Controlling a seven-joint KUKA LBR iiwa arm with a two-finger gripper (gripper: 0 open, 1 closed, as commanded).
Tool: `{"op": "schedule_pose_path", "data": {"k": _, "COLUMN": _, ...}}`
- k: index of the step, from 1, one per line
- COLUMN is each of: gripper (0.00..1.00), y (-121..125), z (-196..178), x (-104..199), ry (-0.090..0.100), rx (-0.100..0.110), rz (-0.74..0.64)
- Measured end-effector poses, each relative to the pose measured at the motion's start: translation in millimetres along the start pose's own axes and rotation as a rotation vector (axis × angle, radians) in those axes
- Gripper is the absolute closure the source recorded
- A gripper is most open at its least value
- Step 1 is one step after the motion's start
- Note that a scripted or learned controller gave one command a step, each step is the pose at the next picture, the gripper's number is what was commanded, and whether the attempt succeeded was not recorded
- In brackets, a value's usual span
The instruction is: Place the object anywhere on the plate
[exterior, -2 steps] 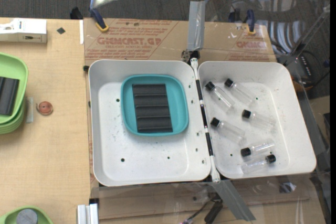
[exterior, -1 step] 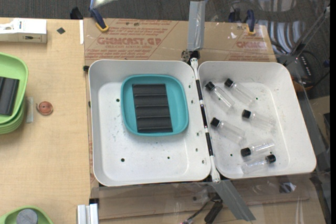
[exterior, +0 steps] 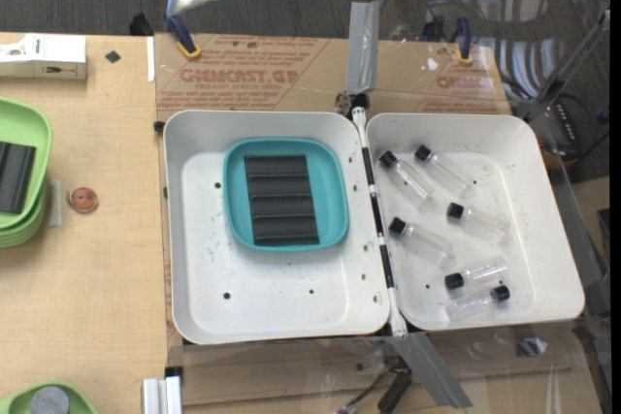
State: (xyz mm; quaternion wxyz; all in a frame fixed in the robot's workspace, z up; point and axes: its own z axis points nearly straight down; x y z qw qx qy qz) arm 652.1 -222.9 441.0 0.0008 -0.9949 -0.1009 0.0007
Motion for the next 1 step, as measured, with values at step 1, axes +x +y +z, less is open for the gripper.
{"op": "schedule_pose_path", "data": {"k": 1, "gripper": 0.00, "y": 0.1, "z": -0.3, "x": -0.1, "ry": 0.000, "rx": 0.000, "rz": 0.002}}
